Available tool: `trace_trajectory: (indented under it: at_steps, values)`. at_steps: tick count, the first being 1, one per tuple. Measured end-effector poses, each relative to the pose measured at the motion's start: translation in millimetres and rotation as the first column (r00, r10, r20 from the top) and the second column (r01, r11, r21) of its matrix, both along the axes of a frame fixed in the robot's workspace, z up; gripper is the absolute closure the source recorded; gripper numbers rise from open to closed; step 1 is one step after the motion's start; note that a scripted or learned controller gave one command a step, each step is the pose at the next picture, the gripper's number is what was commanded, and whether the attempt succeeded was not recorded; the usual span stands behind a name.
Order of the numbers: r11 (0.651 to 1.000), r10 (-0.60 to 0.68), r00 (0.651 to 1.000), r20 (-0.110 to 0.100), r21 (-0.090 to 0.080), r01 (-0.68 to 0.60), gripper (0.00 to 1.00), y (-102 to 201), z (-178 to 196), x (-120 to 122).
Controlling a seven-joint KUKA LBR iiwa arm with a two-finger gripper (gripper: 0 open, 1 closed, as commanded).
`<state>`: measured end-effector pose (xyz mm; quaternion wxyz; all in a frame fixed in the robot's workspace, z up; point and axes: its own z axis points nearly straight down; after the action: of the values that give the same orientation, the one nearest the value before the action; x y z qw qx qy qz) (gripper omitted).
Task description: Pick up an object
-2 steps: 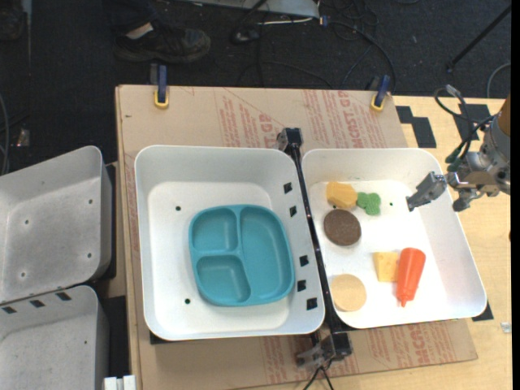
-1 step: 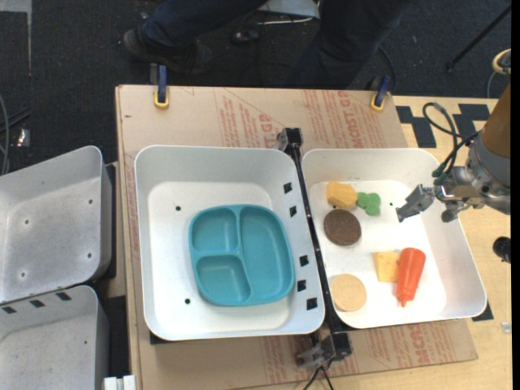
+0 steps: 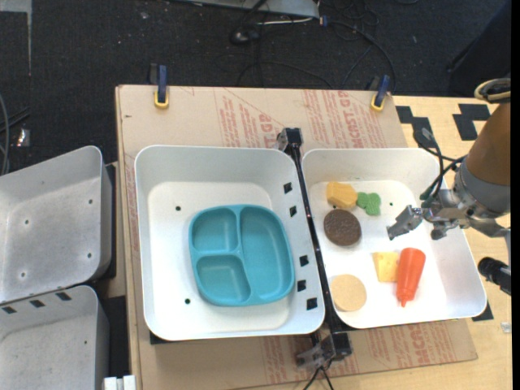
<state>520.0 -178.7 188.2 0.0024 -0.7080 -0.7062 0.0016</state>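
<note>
While it hangs over the right bin (image 3: 455, 299), the gripper (image 3: 404, 223) (fingers spread apart) holds nothing, just above the carrot (image 3: 409, 275).

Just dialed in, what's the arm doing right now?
The pincer hangs over the right bin, nothing seen between its fingers. Beneath and around it lie an orange carrot, a yellow wedge, a brown patty, a tan disc, a green piece and an orange-yellow chunk. The left bin holds a teal divided plate.

Grey arm with orange band (image 3: 497, 140) enters from 3 o'clock; its two-finger gripper (image 3: 404, 223) points toward 9 o'clock, tilted down (finger gap unreadable here).
</note>
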Motion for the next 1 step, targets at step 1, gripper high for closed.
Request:
trace_trajectory:
  at_steps: [1]
  values:
    - [1.000,0.002,1.000,0.002,0.000,-0.002,0.00,-0.3,-47.8,8.1]
